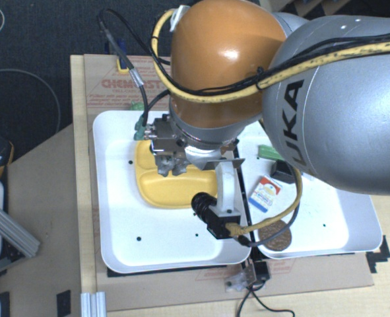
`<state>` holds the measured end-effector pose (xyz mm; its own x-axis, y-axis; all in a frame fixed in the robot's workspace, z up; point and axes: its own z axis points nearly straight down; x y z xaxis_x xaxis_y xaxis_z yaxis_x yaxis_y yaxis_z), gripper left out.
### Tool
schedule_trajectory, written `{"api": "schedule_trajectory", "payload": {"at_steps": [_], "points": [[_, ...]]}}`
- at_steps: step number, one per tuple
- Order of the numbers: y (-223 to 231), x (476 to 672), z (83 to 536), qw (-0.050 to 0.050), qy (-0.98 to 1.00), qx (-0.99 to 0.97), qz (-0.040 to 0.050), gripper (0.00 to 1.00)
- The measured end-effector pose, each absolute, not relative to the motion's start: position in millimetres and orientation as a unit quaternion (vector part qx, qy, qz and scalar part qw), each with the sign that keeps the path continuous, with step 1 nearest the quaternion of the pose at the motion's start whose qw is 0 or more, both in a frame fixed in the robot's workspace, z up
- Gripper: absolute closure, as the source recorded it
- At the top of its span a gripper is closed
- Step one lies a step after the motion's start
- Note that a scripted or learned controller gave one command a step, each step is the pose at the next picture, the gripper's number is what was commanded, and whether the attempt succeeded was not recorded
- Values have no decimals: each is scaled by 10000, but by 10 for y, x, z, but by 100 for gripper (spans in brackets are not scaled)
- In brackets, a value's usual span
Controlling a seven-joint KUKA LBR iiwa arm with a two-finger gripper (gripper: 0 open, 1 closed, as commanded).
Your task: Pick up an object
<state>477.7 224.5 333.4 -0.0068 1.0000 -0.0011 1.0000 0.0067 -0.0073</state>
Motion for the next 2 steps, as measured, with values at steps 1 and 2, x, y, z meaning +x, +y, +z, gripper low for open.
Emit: {"api": "schedule_trajectory", "payload": {"at_steps": [1, 2], "points": [[2249, 4798, 4790, -27, -7080, -7062, -86, 100], [1651, 4791, 4526, 9, -7049, -7093, 22, 100]]}}
